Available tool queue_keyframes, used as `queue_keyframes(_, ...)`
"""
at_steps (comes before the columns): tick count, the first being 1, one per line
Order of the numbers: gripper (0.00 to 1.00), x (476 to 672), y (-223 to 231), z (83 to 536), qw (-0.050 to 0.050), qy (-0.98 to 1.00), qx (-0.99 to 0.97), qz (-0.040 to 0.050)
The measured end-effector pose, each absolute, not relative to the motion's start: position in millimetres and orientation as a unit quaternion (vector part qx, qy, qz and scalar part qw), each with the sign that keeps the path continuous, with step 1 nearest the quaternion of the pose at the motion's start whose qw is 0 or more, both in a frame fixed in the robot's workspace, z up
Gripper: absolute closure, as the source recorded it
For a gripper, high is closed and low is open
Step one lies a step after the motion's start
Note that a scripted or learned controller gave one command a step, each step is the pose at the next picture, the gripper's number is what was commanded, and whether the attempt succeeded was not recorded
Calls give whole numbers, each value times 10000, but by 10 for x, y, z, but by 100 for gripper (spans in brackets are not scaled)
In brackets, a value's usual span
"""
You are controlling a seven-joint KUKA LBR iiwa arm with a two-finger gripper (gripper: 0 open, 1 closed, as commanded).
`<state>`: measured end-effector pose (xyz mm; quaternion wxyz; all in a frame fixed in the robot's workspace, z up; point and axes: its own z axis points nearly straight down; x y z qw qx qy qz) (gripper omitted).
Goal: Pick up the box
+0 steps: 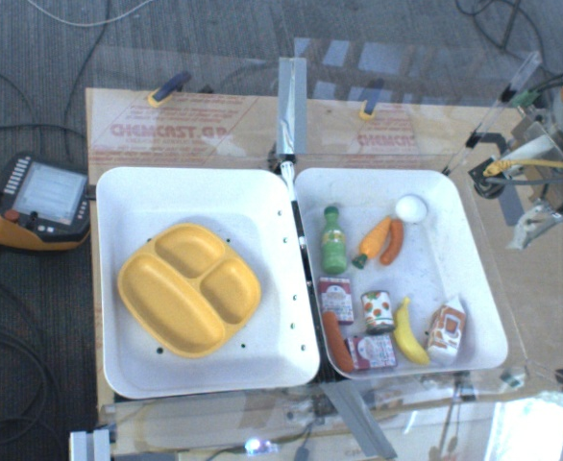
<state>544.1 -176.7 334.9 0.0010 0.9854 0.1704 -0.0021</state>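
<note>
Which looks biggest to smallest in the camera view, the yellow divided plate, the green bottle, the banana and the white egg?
1. yellow divided plate, by far the largest
2. green bottle and banana, much alike in length, so I won't rank one over the other
3. white egg, the smallest

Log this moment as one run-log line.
stage: pre-grasp | gripper: outside right bin, right of it | white-and-orange carton box: lying in right white bin, beside yellow banana | held: nothing

— Can you read any text here?
— Only faint red print, mirrored, on the wooden bench (195, 128) above the left bin (109, 286). I cannot read it.
</note>
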Motion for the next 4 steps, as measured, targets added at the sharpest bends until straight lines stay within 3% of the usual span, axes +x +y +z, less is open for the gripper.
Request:
queue_keyframes(1,100,5442,-1761,3428,10,1712,9852,-49)
queue_keyframes(2,0,5440,-1766,3428,17,1708,9853,-53)
queue_keyframes(3,100,5441,-1762,3508,15,1718,9851,-79)
queue_keyframes(4,0,5440,-1765,3508,20,1713,9852,-81)
